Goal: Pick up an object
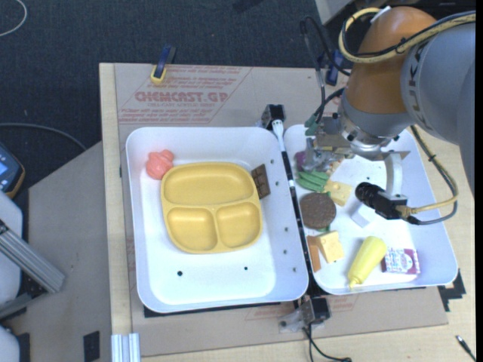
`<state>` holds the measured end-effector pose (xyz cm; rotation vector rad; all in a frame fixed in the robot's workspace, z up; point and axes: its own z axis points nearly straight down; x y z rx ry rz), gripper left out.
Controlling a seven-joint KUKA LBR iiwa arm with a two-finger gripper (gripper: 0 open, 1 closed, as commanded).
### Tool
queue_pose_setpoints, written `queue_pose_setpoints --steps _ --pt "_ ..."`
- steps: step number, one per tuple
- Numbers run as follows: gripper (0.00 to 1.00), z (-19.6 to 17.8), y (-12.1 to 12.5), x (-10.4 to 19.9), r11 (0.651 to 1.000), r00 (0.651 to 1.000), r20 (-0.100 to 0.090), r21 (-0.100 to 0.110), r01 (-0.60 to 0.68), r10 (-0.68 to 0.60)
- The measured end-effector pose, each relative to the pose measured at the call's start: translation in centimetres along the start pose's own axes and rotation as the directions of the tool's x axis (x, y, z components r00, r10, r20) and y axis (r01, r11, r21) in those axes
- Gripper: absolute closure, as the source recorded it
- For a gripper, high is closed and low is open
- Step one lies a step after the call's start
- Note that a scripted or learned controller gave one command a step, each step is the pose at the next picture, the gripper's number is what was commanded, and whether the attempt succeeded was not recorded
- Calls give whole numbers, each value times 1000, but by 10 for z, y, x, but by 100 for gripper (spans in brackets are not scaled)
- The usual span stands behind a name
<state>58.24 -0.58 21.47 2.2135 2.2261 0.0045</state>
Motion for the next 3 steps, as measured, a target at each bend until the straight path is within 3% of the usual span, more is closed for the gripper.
queue_pose_setpoints --steps 1,2,3 --pt "100 -21 32 43 1000 1000 -1 -3 0 0" --pt "100 -2 23 37 1000 1000 0 9 -7 7" --pt "100 -21 30 39 1000 1000 1 -1 -4 4"
